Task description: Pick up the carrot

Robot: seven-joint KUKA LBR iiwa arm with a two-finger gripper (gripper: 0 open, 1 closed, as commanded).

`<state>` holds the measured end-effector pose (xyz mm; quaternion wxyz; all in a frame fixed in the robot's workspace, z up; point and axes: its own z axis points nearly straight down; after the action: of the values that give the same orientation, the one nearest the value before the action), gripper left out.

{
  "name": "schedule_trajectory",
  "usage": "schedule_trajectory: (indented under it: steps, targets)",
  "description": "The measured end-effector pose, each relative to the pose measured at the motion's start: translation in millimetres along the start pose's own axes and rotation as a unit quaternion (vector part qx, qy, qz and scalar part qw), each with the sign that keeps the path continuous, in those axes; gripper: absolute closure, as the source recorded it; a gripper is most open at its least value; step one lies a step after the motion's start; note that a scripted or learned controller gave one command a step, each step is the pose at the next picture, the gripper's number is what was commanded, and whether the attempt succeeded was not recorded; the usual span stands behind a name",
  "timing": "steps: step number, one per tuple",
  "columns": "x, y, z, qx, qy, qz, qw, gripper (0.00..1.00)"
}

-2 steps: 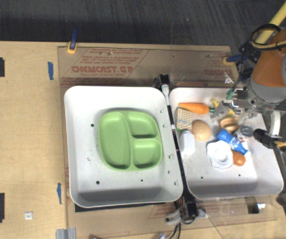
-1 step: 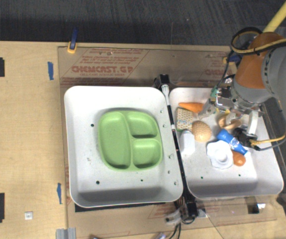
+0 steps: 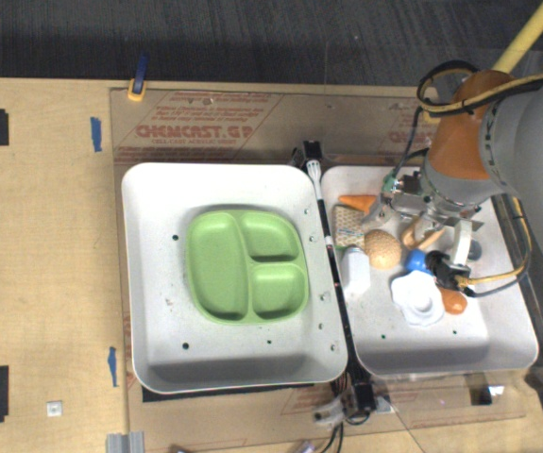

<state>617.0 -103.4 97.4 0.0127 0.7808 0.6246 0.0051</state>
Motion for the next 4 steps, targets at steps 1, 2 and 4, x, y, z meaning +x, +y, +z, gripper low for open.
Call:
schedule_trajectory:
  steps: [1,2,4]
  targets:
    - [-2.0,-37.4,-1.4,-0.005,0.002,-0.049,0.9988,0.0]
    - [-9.9,-55.4,-2.4,-0.004,0.005,0.096,0.9954,0.0]
    - [-24.2,-84.3,-3.2,-0.005,0.006,0.139,0.9902,0.0]
